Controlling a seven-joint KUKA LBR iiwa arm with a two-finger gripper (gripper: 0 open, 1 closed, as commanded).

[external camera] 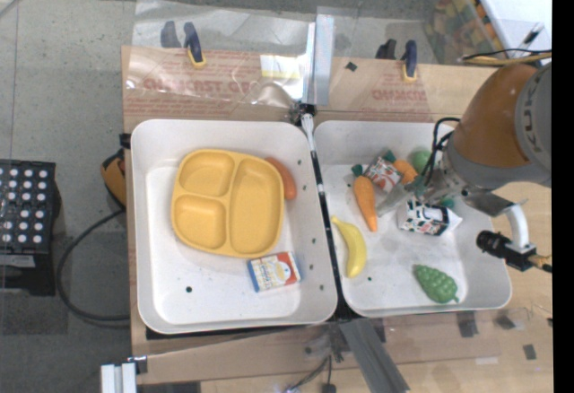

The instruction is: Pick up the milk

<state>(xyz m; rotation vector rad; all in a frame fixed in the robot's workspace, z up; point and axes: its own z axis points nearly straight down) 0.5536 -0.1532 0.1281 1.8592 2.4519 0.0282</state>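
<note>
Reaching in from the right, the arm (507,126) is hanging over the right bin (475,292), its orange band sitting above the grey wrist. The desk (377,86) is carrying both bins side by side, with the left bin (161,292) touching the right one along the middle. A yellow tray (229,201) with three compartments is lying in the left bin, an orange thing (288,181) peeking out from under its right edge. Below the tray, a small carton (273,272) is lying tilted.

In the right bin, the milk (425,219), a small black-and-white carton, is lying on its side near the middle. The pincer (437,194) is hovering just above it, right at its upper edge; whether it is wide or narrow I cannot tell, since the wrist is hiding that part. A banana (351,246) is lying near the bin's left wall, with a carrot (365,201) just above it. A red-and-white packet (383,174) is sitting beside the carrot, a green round thing (420,159) beyond it. A bumpy green thing (437,283) is resting near the bin's lower right corner.
</note>
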